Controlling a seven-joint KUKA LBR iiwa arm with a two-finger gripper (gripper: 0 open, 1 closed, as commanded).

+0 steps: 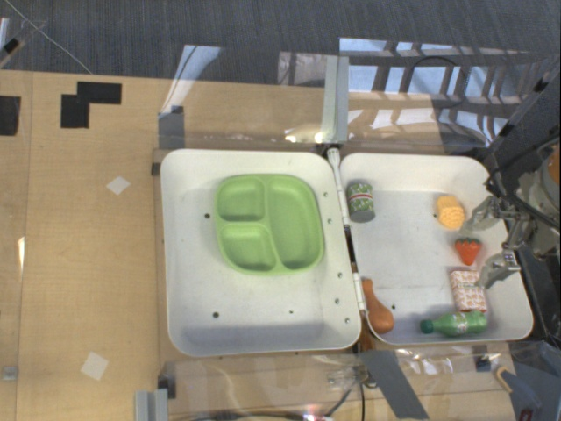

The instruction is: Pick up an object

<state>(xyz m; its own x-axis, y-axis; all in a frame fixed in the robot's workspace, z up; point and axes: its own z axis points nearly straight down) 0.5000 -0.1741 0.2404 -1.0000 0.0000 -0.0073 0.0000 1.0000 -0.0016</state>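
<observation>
The right-hand bin point(412, 235) holds everything worth grabbing, scattered loosely so each piece has room around it. Taking the strawberry point(469, 251) as the landmark: a yellow corn piece point(450, 211) lies just above it, a small printed carton point(468, 289) just below, a green bottle point(454, 324) lies on its side below that, a little can point(360, 200) stands well off to its left by the dividing wall, and an orange-brown piece point(377, 310) rests down-left in the corner. The green divided plate point(267, 224) sits alone in the left bin point(188, 305). The gripper point(491, 244) reaches in from the right, jaws spread wide, empty, just beside the strawberry and apparently lined up on it.
</observation>
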